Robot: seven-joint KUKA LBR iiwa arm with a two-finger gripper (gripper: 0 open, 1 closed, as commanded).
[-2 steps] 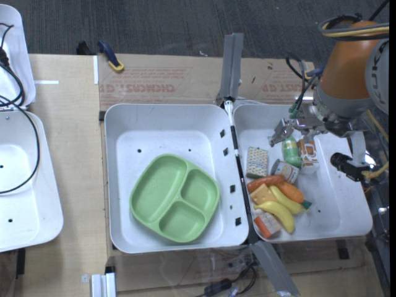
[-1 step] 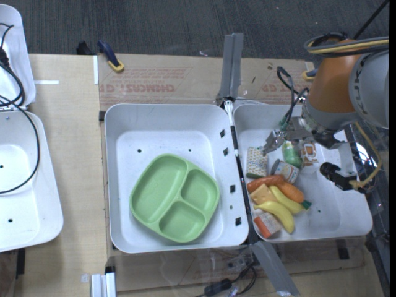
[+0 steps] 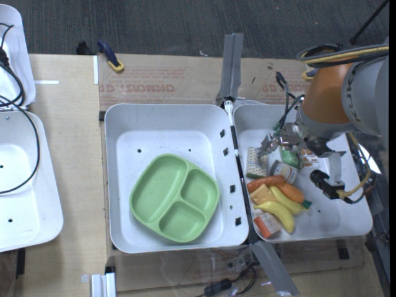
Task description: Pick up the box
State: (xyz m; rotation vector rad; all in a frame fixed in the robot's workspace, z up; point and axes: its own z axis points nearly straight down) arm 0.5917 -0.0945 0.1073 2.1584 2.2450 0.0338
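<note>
Camera view, right bin (image 3: 346, 224): jaws (image 3: 272, 146), aperture not discernible, are poised over the box (image 3: 254, 161) beside banana (image 3: 279, 210) and carrot (image 3: 279, 184); a centred, vertical descent is advised.

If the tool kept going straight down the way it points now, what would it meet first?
Probably the small box at the right bin's left wall, just below the tool. Depth is unclear, so it may instead land on bin floor beside it.
</note>
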